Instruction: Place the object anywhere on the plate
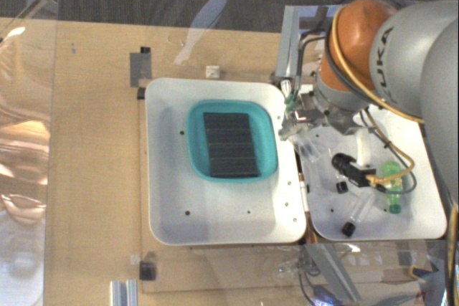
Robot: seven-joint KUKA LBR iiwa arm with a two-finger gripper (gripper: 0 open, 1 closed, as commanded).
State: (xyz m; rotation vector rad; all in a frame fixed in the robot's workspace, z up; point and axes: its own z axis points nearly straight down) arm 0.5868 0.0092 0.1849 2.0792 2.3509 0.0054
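A teal plate (267, 147) with rounded corners sits in the left bin (172, 211), toward its upper right. A dark, ridged rectangular object (230, 144) lies flat on the plate, covering most of its middle. My gripper (291, 118) hangs at the divide between the two bins, just right of the plate's right rim and apart from the dark object. Nothing shows between the gripper and the plate. The grey arm with its orange band (358, 25) looms over the right bin's upper part.
The right bin (423, 222) holds a small green object (391, 175) at its right, two small black pieces (348, 228) (341, 188) and a clear item (362, 211) near the front. A small white cube (212, 72) lies on the bench behind the left bin.
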